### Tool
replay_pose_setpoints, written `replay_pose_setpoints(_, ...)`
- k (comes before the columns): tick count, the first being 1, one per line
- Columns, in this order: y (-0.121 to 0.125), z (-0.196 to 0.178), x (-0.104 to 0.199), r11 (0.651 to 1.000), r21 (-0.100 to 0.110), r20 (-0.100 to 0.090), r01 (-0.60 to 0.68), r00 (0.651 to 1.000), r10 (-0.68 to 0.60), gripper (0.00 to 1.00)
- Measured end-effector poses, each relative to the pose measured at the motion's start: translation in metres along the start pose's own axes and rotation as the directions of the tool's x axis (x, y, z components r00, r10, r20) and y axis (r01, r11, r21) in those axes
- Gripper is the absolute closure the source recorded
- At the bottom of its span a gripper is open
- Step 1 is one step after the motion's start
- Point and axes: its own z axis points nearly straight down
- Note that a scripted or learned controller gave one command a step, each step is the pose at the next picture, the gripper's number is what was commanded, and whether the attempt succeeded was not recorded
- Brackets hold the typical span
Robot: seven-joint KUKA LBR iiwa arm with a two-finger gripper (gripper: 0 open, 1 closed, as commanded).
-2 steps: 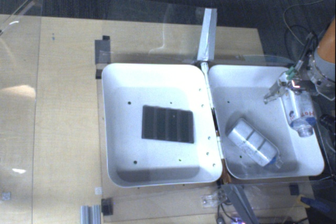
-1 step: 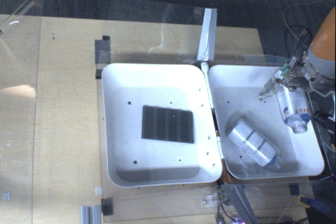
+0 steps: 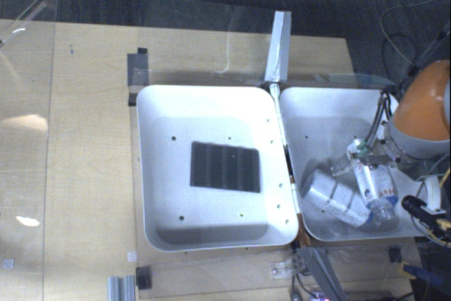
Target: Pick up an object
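Two shallow white bins are seen side by side on a pale wooden tabletop [image 3: 84, 173]; the left bin [image 3: 162, 151] is the larger in view, and a dark ribbed rectangular mat [image 3: 225, 166] lies flat near the middle of its floor; the right bin [image 3: 317, 116] is set just beside it, their inner rims nearly touching along a narrow seam.

The arm is seen entering from the right, with its orange band [image 3: 425, 106] over the right bin's far right side; the pincer [image 3: 366, 151] is lowered into the right bin, over the upper end of a clear plastic bottle [image 3: 373, 187]; whether it is spread or pressed together cannot be told, as it is blurred and partly hidden by the wrist and cables.

The bottle is laid on its side along the bin floor, its label showing white with some red print, its lower end pointed toward the bin's near right corner; a white, roughly cylindrical wrapped object [image 3: 331, 197] is laid tilted just to its left, touching or nearly touching it; both are found in the lower right part of the right bin.

A grey metal upright [image 3: 278, 46] is seen behind the seam between the bins; a sheet of clear plastic [image 3: 28, 81] is seen over the tabletop's left part.
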Motion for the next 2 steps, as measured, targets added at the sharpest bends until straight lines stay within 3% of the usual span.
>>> replay_pose_setpoints(1, -0.0048, 0.0210, -0.0292, 1.000, -0.011, 0.006, 0.029, 1.000, -0.029, 0.00)
replay_pose_setpoints(2, -0.0049, 0.0211, -0.0293, 1.000, -0.011, 0.005, 0.028, 1.000, -0.028, 0.00)
